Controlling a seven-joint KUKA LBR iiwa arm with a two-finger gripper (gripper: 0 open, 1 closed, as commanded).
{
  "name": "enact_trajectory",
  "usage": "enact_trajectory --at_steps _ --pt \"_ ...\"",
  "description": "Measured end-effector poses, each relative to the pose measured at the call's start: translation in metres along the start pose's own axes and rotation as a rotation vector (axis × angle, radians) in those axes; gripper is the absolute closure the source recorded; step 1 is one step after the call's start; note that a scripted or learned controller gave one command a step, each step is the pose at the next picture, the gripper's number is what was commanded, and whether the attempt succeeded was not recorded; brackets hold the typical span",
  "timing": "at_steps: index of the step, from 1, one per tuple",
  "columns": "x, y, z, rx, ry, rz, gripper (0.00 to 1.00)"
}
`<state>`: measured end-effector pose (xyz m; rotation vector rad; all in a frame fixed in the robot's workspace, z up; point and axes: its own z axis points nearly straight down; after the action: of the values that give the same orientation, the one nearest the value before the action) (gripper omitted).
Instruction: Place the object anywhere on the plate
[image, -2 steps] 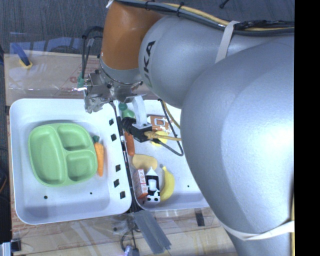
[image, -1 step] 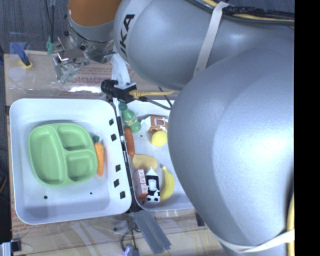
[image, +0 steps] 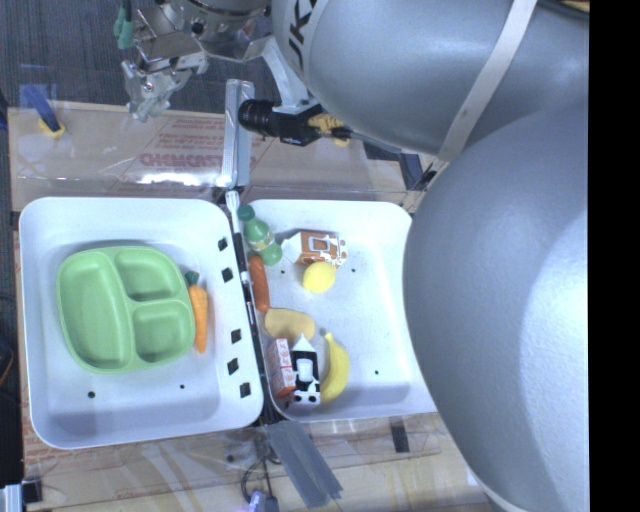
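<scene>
Carrot (image: 199, 317) lies in left bin (image: 40, 300), touching the green plate's (image: 100, 310) right rim, not on it. Right bin (image: 385, 300): bottle (image: 260, 238), sausage (image: 260, 283), lemon (image: 318, 277), banana (image: 338, 368), cartons. Hand (image: 150, 85) up top, well clear; grip state unclear.

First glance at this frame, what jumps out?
The grey arm bulks over the right side, covering part of the right bin. In the left bin, a green divided plate has a carrot lying against its right rim. A banana, lemon and green bottle crowd the right bin's left side; the gripper hangs top left beyond the bins.
</scene>
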<state>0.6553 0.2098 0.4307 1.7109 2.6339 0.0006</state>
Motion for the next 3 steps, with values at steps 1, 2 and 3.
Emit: enact_trajectory --at_steps 1,2,3 --pt "0.004 0.001 -0.010 0.002 0.000 -0.011 1.00" --pt "0.007 0.001 -0.020 0.003 0.000 -0.022 1.00" --pt "0.011 0.002 -0.030 0.004 0.000 -0.032 1.00"
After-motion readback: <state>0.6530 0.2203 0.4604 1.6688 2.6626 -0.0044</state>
